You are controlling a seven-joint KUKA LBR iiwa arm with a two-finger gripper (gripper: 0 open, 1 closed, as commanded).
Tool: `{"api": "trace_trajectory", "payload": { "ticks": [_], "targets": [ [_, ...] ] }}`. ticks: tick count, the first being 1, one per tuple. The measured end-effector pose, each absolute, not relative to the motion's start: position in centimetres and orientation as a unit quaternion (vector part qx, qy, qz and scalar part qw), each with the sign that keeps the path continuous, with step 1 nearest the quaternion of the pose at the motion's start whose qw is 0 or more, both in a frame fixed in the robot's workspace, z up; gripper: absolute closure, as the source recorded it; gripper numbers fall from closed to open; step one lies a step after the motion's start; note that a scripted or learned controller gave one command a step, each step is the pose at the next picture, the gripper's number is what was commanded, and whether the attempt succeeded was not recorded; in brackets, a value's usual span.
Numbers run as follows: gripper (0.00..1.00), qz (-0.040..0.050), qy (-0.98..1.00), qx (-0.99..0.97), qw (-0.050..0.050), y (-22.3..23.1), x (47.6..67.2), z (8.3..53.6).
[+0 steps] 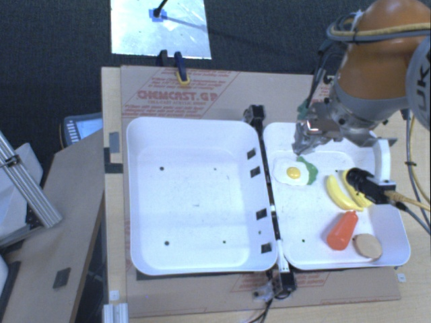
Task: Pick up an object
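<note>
I see gripper [301,147] low over right bin [397,247], tips just above toy fried egg [293,174]; can't tell whether claw is released or clenched, nothing visibly between its tips. Egg flat, glossy white with round yellow yolk, green leaf-shaped piece [310,169] touching its right edge. Curved smooth banana [342,192] beside it; tapered orange carrot-like piece [342,230]; rounded tan potato-like lump [368,246] near front corner. Left bin [141,247] shallow white plastic. Both bins on brown printed cardboard [202,89] over bench; dark carpet [54,46] beyond.

Brown board [182,94] underlies bins; silver sheet [160,19] beyond.
</note>
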State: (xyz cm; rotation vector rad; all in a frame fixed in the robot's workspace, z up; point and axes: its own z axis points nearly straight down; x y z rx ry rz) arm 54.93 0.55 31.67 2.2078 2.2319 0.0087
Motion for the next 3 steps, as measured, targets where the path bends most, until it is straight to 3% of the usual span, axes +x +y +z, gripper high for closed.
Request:
{"api": "trace_trajectory", "payload": {
  "ticks": [1,2,3],
  "targets": [
    [1.0,0.002,0.704,0.71,0.004,-9.3,48.4,39.4],
    [1.0,-0.0013,0.708,0.707,-0.003,-6.2,48.6,17.8],
    [1.0,0.0032,0.71,0.704,0.003,0.8,49.2,31.9]
  ]
}}
